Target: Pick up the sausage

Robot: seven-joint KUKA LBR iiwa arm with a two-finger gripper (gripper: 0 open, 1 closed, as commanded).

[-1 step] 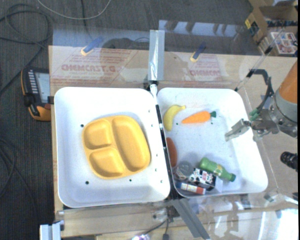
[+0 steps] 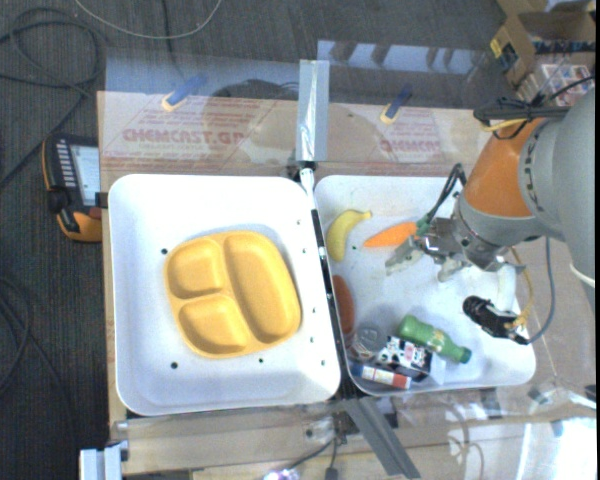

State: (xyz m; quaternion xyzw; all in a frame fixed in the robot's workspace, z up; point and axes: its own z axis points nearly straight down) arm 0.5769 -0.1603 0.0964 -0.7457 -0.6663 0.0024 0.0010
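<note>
The sausage [image 2: 343, 305] is a dark reddish-brown piece lying lengthwise against the left wall of the right bin [image 2: 500, 373]. My gripper [image 2: 423, 262] hangs over the middle of that bin, to the right of the sausage and a little further back, just below the orange carrot [image 2: 391, 235]. Its fingers [image 2: 398, 260] stand spread and open, with nothing between them.
A yellow banana [image 2: 345, 230] lies at the bin's back left. A green bottle [image 2: 433, 336], a patterned small box [image 2: 404, 354], a round metal piece [image 2: 366, 341] and a marker-like stick [image 2: 384, 374] crowd the front. The left bin [image 2: 140, 203] holds a yellow divided tray [image 2: 234, 291].
</note>
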